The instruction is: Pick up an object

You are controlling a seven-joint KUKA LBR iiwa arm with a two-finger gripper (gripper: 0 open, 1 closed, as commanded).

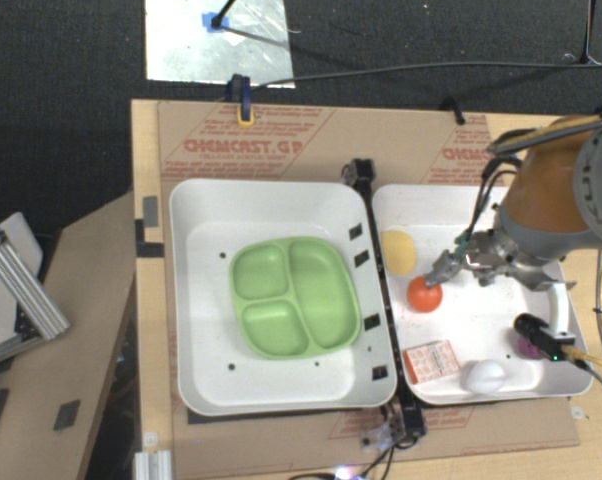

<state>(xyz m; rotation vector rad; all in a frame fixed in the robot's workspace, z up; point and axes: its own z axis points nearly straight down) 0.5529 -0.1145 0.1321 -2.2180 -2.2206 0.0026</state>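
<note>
Over the right bin (571, 313) my hand (443, 273) hangs low, reaching in from the right, and its tip sits just above the orange-red ball (425, 295), close enough that from this slant I cannot tell whether it touches. Whether my fingers are spread or pressed together I cannot tell either; they blur into the grey wrist. The ball lies near the bin's left wall, with a pale yellow round object (398, 251) just beside it on the far side. Nearer the front edge lie a small red-and-white packet (430, 361) and a white rounded object (485, 375), and a dark purple item (530, 343) sits at the right. On the tabletop (281, 133) beside it, the left bin (196, 218) holds a green three-compartment plate (293, 297).
</note>
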